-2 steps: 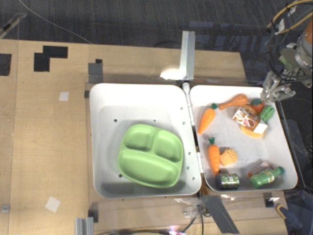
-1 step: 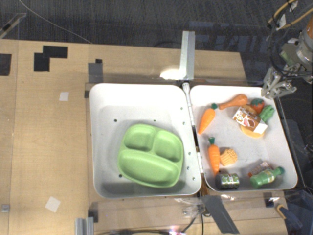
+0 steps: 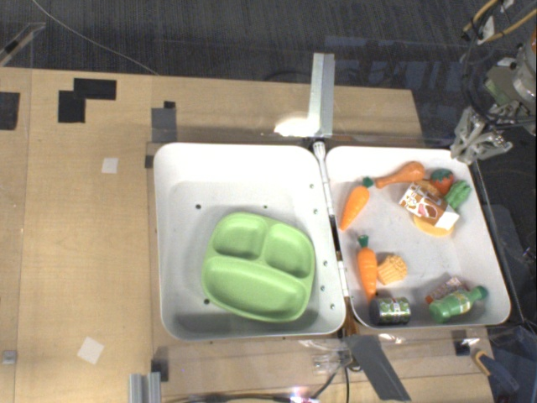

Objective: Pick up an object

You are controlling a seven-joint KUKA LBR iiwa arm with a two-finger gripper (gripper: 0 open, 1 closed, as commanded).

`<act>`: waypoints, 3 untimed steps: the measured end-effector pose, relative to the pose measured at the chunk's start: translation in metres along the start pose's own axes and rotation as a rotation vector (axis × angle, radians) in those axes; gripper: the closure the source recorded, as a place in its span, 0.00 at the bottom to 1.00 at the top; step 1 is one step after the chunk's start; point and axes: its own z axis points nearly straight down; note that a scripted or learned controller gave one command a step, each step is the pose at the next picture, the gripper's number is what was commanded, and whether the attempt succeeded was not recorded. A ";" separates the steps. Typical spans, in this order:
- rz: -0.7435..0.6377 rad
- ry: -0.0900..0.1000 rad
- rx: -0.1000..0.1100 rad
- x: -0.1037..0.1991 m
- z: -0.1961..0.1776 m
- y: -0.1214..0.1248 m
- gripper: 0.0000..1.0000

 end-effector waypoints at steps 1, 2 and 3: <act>0.265 0.022 -0.011 -0.013 0.008 -0.045 1.00; 0.263 0.009 -0.003 -0.017 -0.008 -0.045 1.00; 0.663 0.026 -0.005 0.046 0.006 -0.002 1.00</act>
